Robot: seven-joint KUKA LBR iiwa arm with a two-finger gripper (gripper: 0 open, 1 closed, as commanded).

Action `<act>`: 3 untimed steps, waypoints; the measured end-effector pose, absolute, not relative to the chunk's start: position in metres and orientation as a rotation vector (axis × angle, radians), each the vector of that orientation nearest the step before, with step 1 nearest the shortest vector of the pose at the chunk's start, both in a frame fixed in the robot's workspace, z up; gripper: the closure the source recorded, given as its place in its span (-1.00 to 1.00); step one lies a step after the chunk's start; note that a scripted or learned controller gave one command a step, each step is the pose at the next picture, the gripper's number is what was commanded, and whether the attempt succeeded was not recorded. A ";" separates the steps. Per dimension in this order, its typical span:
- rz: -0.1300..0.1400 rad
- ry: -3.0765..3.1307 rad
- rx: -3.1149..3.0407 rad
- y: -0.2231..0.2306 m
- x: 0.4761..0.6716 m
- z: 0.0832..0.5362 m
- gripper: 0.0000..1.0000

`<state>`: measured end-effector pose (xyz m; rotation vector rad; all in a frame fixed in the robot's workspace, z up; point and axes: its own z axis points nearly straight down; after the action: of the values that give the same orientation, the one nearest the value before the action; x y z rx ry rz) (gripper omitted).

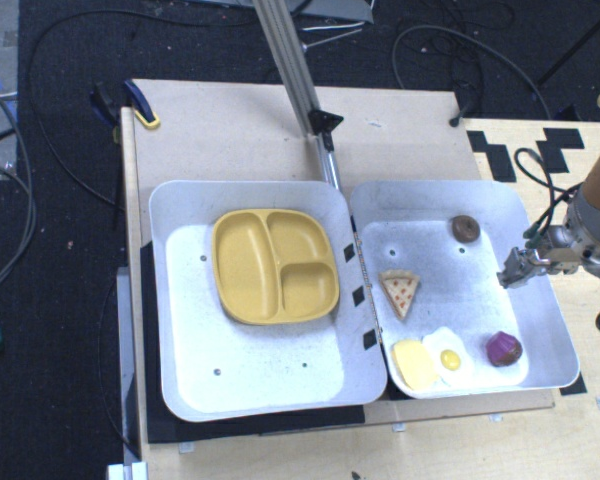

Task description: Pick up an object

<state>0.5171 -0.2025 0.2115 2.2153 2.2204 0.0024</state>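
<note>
Arm poised at the right bin's edge

The gripper hangs mid-right, its grip state unreadable, near the purple object in the right bin, probably lining up a pick.

On the counter sit two white bins. The left bin holds a yellow divided plate. The right bin holds a brown donut, a pizza slice, a fried egg touching a yellow block, and a purple piece. The tool hangs over the right bin's right edge.
</note>
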 end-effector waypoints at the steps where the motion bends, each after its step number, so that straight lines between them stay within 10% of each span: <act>1: 0.003 2.220 2.214 -0.203 0.518 0.251 1.00; 3: 0.002 2.232 2.213 -0.093 0.514 0.247 1.00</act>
<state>0.5136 -0.0927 0.2474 2.2129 2.2324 0.0017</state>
